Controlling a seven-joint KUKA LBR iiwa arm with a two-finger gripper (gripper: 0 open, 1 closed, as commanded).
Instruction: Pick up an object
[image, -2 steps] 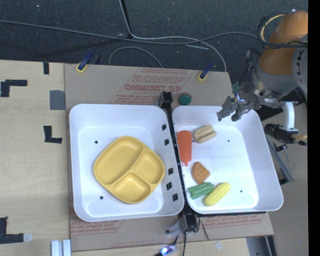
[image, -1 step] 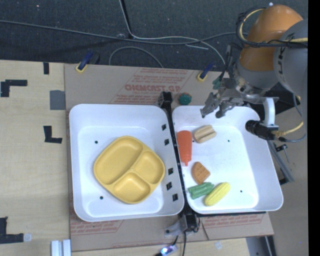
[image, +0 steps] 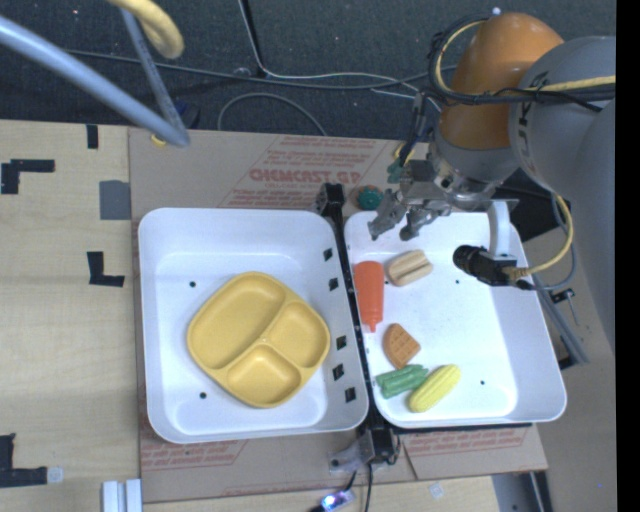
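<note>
1. The pincer hangs over the far edge of the right bin, its two dark fingers spread apart with nothing between them
2. The things to choose from all lie in that bin: a tan bread roll just below the fingertips, an orange carrot along the left wall, a waffle-like piece toward the middle, and a green pod touching a yellow corn cob at the near edge
3. The bread roll looks the easiest pick, being nearest and standing apart from its neighbours
4. To do it well, I would centre the fingers across the roll's short width, not its length, before going down
5. The carrot sits close to the bin wall, so a finger could catch the rim there; best left alone
6. The left bin holds only a yellow divided plate and plays no part in this step
</note>
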